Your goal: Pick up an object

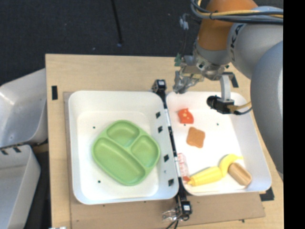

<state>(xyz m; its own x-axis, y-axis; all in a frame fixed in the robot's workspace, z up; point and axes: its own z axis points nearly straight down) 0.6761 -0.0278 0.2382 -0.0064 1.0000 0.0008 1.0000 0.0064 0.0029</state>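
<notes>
A small red toy piece point(185, 116) lies in the right bin point(248, 142), above an orange-brown piece point(195, 137) and a banana point(212, 174). The end effector point(183, 84) hangs just above the red piece, holding nothing; I cannot tell how open it is. The left bin point(81, 128) holds a green divided plate point(126, 151).

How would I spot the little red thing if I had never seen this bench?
Start at the right-hand white bin, the one without the green plate. Look near its top left corner, just below the robot's hand. The red piece lies there, smaller and brighter than the tan square just below it.
</notes>
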